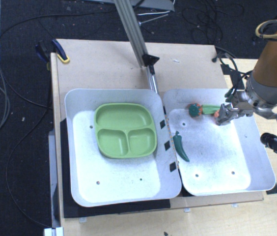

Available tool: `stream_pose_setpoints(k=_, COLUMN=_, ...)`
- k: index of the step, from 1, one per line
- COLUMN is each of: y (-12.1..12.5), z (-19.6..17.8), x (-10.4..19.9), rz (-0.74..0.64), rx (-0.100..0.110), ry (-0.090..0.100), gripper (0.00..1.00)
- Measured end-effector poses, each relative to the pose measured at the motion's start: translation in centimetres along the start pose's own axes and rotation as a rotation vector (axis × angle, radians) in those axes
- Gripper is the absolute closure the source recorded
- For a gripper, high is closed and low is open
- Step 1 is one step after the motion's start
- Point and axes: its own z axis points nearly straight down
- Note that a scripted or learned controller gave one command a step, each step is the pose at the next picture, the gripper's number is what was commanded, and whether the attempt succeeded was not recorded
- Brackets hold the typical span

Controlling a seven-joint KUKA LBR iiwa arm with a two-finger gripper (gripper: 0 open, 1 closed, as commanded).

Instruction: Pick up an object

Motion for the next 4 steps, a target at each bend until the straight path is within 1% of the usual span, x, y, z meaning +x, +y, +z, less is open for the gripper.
stream_pose_setpoints(k=1, y=0.1, z=-3.2, x=0.0, rz=0.0, rx=0.001, ry=0.001, gripper=1.0)
stream_pose_setpoints(k=2, y=-1.7, z=-3.0, x=4.9, rz=-0.005, rx=0.007, ry=0.003, gripper=1.0)
stream_pose_setpoints(k=3, y=-1.8, z=-3.2, x=10.1, rz=-0.007, rx=0.007, ry=0.004, gripper=1.0)
stream_pose_setpoints(k=4, y=-2.8, z=-3.4, x=14.8, rz=-0.006, rx=0.008, ry=0.004, gripper=1.0)
